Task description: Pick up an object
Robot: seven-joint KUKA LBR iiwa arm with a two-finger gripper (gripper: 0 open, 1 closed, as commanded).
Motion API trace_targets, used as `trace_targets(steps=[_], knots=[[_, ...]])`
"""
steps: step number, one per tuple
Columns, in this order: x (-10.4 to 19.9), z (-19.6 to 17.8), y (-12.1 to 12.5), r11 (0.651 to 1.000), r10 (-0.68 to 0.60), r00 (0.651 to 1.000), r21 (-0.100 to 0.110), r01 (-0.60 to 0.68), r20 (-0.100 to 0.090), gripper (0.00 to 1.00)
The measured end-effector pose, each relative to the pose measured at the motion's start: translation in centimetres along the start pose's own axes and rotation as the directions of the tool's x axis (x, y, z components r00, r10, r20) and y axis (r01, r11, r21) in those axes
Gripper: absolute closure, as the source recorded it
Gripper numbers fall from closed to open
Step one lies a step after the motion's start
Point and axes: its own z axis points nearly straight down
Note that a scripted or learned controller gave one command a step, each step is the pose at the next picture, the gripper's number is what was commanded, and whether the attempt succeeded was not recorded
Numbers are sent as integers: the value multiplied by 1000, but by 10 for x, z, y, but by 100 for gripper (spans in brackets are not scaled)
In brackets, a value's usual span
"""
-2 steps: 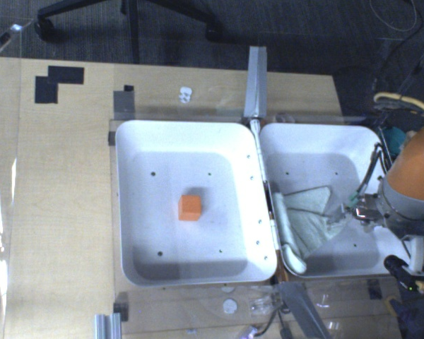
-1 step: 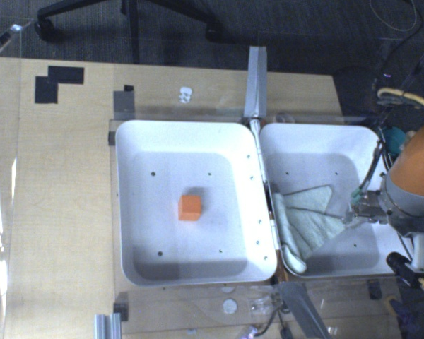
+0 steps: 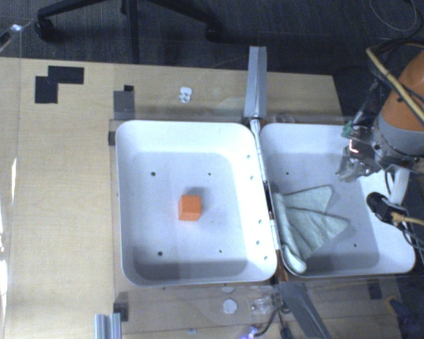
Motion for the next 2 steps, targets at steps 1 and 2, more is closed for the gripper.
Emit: trace_targets(steps=[1, 2], knots=[[-35, -45, -56, 978, 210, 978, 2, -210, 0, 100], [6, -86, 0, 919, 394, 919, 1, -394, 1, 100]])
